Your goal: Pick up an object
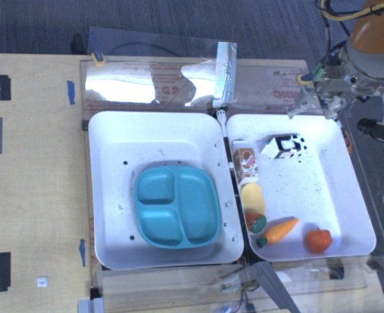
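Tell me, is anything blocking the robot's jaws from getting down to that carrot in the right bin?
Nothing visible stands in the way. The gripper hangs over the far rim of the right bin, and the carrot lies near the front, open from above. A tomato lies to its right, apart from it, and a small green piece sits at its left end.

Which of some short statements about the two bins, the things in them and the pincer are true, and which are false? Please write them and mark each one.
1. The blue divided plate lies in the left bin. True.
2. The carrot lies in the left bin. False: it lies in the right bin, near the front.
3. The pincer holds the tomato. False: it is above the right bin's far edge, apart from the tomato.
4. The black-and-white toy lies in the right bin. True.
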